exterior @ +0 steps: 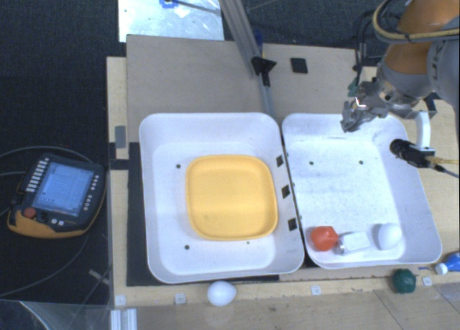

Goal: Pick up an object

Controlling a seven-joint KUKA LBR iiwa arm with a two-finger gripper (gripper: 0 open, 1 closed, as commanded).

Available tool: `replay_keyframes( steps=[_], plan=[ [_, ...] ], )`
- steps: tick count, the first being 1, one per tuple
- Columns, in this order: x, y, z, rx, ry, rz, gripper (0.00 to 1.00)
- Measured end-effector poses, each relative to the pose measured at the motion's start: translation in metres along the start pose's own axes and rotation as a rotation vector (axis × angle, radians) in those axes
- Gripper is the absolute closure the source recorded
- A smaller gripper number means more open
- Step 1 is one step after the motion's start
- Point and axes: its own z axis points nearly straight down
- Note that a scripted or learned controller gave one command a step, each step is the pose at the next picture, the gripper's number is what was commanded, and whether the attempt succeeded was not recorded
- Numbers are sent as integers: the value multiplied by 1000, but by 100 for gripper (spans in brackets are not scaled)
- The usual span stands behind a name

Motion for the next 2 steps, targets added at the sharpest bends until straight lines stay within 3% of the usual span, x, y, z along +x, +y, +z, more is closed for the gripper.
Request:
replay_keyframes(
  steps=[1, 2],
  plan=[
    [0, 1, -36, 1, 0, 0, 100],
    [54, -11, -46, 3, 2, -4, 100]
  ],
)
